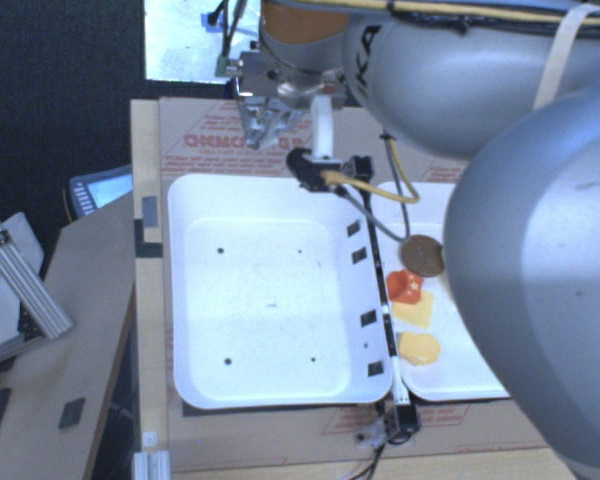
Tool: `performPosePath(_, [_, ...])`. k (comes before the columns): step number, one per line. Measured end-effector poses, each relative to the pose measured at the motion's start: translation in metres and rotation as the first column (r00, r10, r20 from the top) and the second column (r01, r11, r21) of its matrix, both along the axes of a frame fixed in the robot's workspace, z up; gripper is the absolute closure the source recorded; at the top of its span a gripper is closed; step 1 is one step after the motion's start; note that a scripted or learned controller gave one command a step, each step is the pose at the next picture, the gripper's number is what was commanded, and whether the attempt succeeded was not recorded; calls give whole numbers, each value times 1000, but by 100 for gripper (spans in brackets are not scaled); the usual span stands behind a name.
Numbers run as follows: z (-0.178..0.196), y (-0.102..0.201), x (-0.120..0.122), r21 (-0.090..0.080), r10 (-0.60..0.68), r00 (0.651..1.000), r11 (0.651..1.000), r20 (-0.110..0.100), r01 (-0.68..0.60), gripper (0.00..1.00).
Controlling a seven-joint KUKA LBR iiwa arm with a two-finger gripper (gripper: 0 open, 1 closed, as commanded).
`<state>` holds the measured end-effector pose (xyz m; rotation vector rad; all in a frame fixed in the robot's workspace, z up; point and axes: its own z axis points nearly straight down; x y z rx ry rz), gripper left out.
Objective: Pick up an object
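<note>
Gripper (270,128) hangs above the far edge of the left bin (195,298), over the printed cardboard (210,138) behind its rim; its metal fingers point down and look nearly together with nothing between them, though the blur there makes that uncertain. Inside the right bin (460,373), close to the divider where the two rims meet, sit a brown round piece (423,256), a red piece (404,286), a pale yellow wedge (414,311) and a yellow lump (419,348), the first three touching in a line. The grey arm (500,98) overhangs most of the right bin, while the left bin's white floor lies wide open.
</note>
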<state>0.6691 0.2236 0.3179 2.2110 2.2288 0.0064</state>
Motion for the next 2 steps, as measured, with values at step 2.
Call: performPosePath(2, [22,1,1,1,8,1000,1000,5,-8,100])
